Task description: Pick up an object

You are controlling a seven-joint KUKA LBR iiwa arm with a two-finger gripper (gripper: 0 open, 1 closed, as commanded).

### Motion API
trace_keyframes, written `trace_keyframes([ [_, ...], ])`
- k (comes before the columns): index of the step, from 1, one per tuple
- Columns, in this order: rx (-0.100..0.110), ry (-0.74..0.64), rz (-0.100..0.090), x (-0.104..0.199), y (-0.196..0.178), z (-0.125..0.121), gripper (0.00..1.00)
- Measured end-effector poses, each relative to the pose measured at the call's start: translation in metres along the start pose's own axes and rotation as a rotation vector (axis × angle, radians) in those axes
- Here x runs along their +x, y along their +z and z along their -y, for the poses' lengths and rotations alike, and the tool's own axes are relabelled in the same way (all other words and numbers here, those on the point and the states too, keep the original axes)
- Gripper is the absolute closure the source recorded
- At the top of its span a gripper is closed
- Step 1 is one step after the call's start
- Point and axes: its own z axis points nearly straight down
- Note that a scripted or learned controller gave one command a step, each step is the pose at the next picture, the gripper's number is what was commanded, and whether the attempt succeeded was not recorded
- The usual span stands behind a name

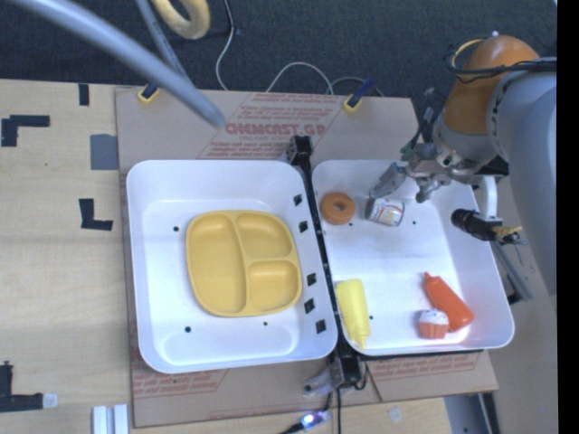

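My gripper (403, 190) hangs over the back of the right bin (470, 269), its fingers spread open with nothing between them. A small silver can with a red and white label (387, 212) lies just below its left finger (386, 182), apart from it. A brown donut (339, 208) rests to the left of the can. Near the bin's front lie a yellow mustard bottle (354, 309), an orange ketchup bottle (447, 299) and a small pink cupcake (432, 324).
The left bin (154, 242) holds a yellow divided plate (243, 262). A black divider strip (312, 242) runs between the bins. The arm's grey body and orange band (493, 80) crowd the right bin's back right corner.
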Motion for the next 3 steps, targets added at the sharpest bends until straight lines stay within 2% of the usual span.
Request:
trace_keyframes([
  [1,-0.007,-0.002,0.001,0.001,-0.015,-0.002,1.0],
  [2,-0.01,0.002,0.001,-0.002,-0.075,0.005,1.0],
  [3,-0.008,0.0,0.0,-0.002,-0.103,0.004,1.0],
])
